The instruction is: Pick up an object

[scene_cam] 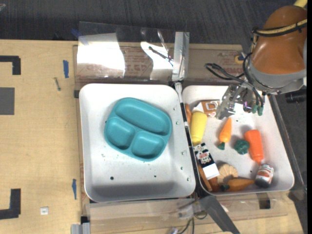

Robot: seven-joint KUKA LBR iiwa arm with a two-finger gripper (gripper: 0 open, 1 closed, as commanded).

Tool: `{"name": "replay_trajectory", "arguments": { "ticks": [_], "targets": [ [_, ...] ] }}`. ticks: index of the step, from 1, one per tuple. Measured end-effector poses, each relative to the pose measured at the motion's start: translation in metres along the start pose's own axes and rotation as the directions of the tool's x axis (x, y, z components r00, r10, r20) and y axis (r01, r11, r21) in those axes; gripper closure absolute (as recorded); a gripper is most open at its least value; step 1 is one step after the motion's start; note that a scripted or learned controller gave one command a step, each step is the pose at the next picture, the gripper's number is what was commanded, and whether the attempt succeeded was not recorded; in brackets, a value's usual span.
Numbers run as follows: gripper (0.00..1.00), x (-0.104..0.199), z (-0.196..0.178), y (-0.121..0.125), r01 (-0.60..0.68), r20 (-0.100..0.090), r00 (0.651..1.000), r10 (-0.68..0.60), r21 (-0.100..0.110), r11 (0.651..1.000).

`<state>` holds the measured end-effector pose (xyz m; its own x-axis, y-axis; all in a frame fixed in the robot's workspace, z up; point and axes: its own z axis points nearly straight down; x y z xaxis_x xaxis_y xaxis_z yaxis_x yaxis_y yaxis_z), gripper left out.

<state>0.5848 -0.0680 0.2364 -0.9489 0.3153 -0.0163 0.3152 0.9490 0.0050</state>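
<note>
The right bin [284, 156] holds several toy foods: a yellow piece [198, 126], a small carrot [224, 130], a bigger orange carrot [254, 145] and a green lump [241, 146]. An orange-and-white carton [209, 106] lies at the bin's back. My gripper [227, 109] hangs over the back of this bin, just right of the carton and above the small carrot. It looks open, with nothing between its fingers. The arm's orange band [282, 45] is up and to the right.
A teal divided plate [138, 128] lies in the left bin [90, 145]. Along the right bin's front are a black-and-white box [204, 157], a tan piece [227, 170], another carrot [239, 183] and a small can [263, 174]. Clear plastic sheeting [126, 57] stands behind the bins.
</note>
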Motion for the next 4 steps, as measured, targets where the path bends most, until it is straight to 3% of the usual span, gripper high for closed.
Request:
{"name": "replay_trajectory", "arguments": {
  "ticks": [1,2,3,4],
  "targets": [
    [0.0,0.002,0.006,-0.001,-0.001,-0.011,1.0,0.001,0.003,1.0],
    [0.0,0.0,0.143,-0.042,-0.039,-0.008,0.999,0.039,0.004,0.999],
    [0.0,0.022,0.146,-0.069,0.059,-0.004,0.998,-0.059,0.002,0.998],
    [0.0,0.027,0.146,-0.058,-0.031,-0.003,1.0,0.031,0.004,0.999]
  ]
}}
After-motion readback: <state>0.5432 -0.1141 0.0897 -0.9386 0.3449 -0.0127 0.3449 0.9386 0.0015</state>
